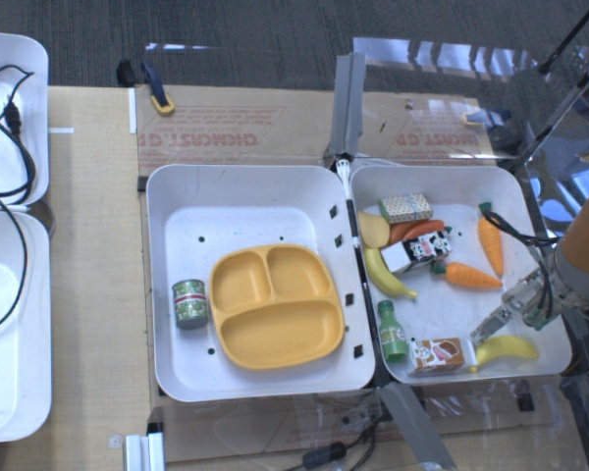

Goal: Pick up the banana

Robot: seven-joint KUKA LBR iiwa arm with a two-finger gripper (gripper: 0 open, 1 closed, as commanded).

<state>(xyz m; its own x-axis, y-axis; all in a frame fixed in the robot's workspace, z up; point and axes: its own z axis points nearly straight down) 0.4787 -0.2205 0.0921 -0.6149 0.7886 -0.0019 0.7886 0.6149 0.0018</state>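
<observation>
Two yellow bananas lie in the right bin [510,186]. One banana [387,276] rests by the bin's left wall, below a pale potato-like piece. The other banana [507,349] lies near the front right corner. My gripper [491,327] reaches in from the right, slanting down and to the left. Its tip sits just above the left end of this second banana, close to it or touching it. Nothing shows as held.
The right bin also holds two carrots [470,277] [490,245], a green bottle [391,334], a small carton [439,354], a black-and-white box [424,249] and a patterned box [404,207]. The left bin [177,199] holds a yellow divided plate [275,305] and a can [188,303].
</observation>
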